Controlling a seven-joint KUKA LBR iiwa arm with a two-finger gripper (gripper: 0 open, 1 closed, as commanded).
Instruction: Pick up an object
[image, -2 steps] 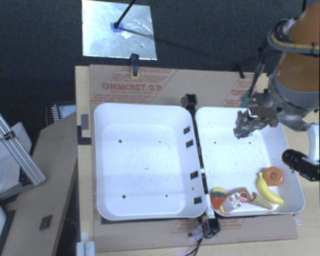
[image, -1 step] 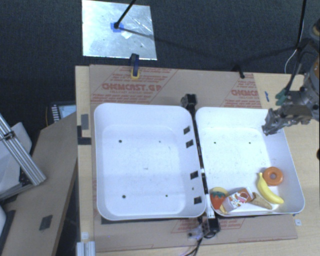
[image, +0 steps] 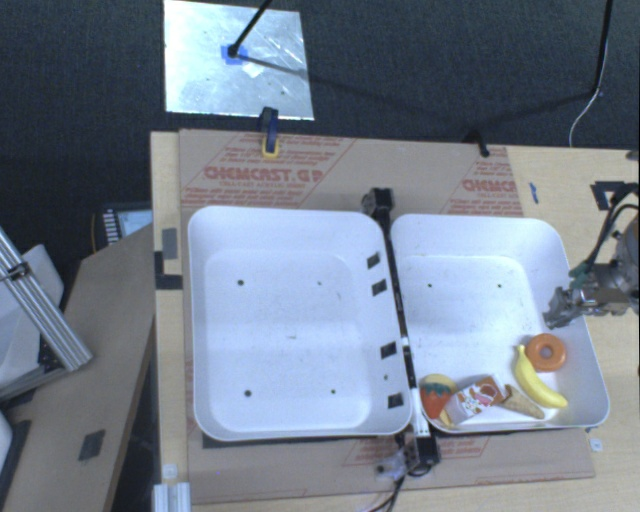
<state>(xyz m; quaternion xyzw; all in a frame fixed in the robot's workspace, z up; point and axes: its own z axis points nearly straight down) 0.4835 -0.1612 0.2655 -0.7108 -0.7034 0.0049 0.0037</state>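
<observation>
table (image: 330, 160) first, wide and tan, carrying two shallow white bins side by side. left bin (image: 215, 330) bare white floor; right bin (image: 470, 300) with everything crowded into its near corner. arm in from the right, pincer (image: 556, 312) hovering at the right bin's far-right wall, just above and beside the orange ring. can't tell whether spread or pressed together, too small and blurred; nothing visibly pinched. now the candidates, biggest down: yellow banana (image: 535, 380) curved along the near-right wall, red-and-white packet (image: 476, 397) beside it, orange ring (image: 546, 351) touching the banana's upper end, round orange-red fruit (image: 436, 393) by the divider. looks like the approach step, grasp not yet made. next move probably calls for lowering onto the ring or banana, clear of the wall.
</observation>
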